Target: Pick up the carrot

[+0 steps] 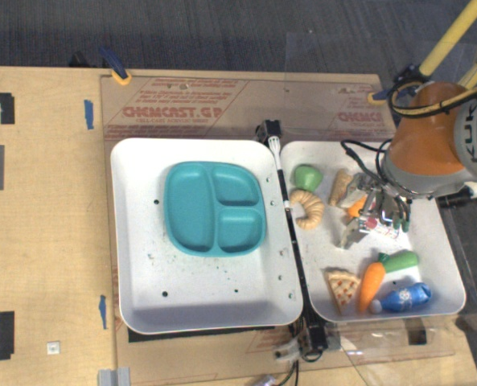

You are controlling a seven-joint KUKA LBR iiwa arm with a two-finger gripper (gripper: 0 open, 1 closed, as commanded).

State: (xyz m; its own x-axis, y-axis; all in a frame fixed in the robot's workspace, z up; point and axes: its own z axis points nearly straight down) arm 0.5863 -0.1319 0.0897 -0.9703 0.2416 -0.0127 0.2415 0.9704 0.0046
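The hand (365, 222) is seen low in the right white bin (447, 256); its state cannot be told. The orange tapered carrot (372, 285) lies just below it, untouched, beside a waffle-patterned wedge (343, 286).

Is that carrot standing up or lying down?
Lying down. The carrot rests flat on the right bin floor, between the waffle piece and the blue bottle.

Even, bright overhead light — soft picture.
White bins (141, 296) glare slightly; a thin shadow runs under the left bin's near edge — fine detail blurs.
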